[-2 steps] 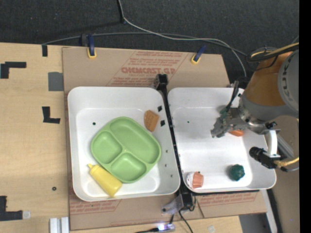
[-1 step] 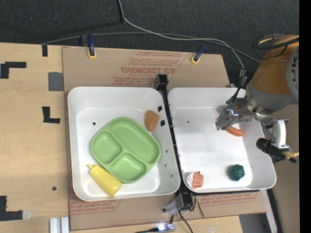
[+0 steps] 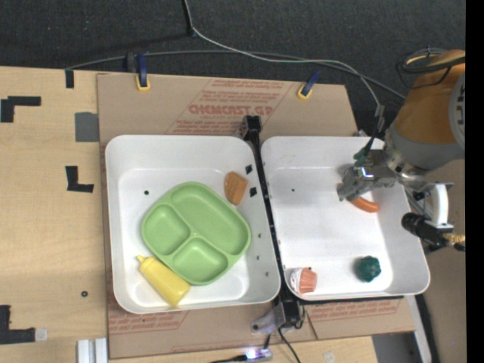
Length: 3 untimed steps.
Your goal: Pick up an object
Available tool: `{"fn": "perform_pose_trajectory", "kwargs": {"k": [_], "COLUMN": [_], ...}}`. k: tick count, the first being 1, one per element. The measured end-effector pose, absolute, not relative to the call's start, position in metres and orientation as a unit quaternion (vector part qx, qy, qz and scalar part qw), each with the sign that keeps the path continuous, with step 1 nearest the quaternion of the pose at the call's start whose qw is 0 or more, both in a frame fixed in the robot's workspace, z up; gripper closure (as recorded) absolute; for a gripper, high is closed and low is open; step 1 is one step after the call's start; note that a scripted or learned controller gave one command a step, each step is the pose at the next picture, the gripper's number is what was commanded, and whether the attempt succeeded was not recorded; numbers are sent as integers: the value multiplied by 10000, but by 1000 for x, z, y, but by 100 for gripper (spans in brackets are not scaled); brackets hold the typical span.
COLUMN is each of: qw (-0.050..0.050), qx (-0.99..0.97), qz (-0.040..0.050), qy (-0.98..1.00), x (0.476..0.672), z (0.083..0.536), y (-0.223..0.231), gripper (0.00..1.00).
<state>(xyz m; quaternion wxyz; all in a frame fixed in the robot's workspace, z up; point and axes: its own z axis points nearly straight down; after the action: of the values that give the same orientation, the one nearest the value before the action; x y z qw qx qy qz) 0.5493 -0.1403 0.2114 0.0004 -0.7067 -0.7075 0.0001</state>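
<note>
My gripper (image 3: 357,185) is low over the upper right part of the right bin (image 3: 325,225). A small orange, carrot-like piece (image 3: 367,204) lies right under its lower edge, partly covered by it; whether the two touch I cannot tell. A dark green lump (image 3: 368,268) rests near the bin's lower right corner. At the bin's lower left rim sits a small orange and white cup (image 3: 305,280).
The left bin (image 3: 125,203) holds a green divided plate (image 3: 197,233), a yellow bottle (image 3: 162,279) at its lower left and a brown piece (image 3: 236,187) by the divider. The arm's grey and orange body (image 3: 427,123) overhangs the right bin's right rim.
</note>
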Motion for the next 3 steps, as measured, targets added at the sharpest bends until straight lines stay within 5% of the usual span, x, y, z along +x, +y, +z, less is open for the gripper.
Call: {"fn": "perform_pose_trajectory", "kwargs": {"k": [3], "qw": [14], "qx": [-7048], "qz": [8], "qy": [-7094], "x": [559], "z": [206], "y": [29], "gripper": [100]}}
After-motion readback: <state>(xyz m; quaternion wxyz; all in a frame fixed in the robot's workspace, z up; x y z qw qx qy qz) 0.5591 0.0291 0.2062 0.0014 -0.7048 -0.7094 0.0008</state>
